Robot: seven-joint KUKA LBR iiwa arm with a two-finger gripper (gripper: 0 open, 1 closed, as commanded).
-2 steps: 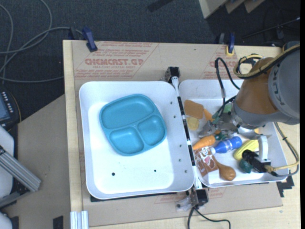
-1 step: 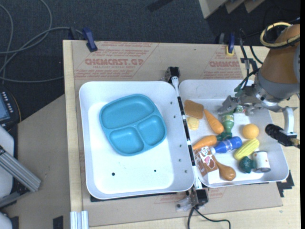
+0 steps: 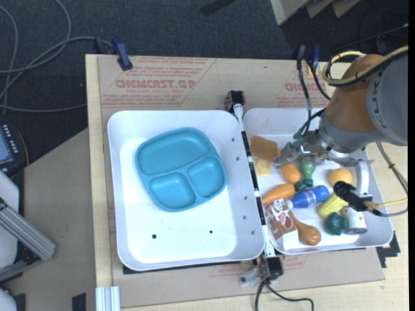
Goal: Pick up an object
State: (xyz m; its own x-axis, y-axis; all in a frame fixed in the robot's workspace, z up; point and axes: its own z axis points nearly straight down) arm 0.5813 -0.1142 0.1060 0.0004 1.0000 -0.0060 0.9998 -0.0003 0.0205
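The gripper [image 3: 295,153] is hanging low over the right bin [image 3: 373,237], in its upper half, and I cannot tell how it is set or whether anything is caught in it, because the metal parts are blurring together there. Just under it, at about five o'clock, a small green object [image 3: 307,170] is lying, and an orange piece [image 3: 291,173] is sitting just beside that one, at about six o'clock from the claw. At nine o'clock from the claw a brown flat piece [image 3: 264,148] is resting near the bin's left wall, with a small yellow piece [image 3: 262,167] just below it. Further down a blue bottle-like toy [image 3: 310,196] is lying between an orange carrot shape [image 3: 279,192] and a yellow object [image 3: 332,205].

The arm [image 3: 379,102] is reaching in from three o'clock, its orange band [image 3: 350,105] standing above the wrist and its grey body bending down toward the bin.

In the left bin [image 3: 130,238], well apart at nine o'clock, a blue divided plate [image 3: 180,168] is lying.
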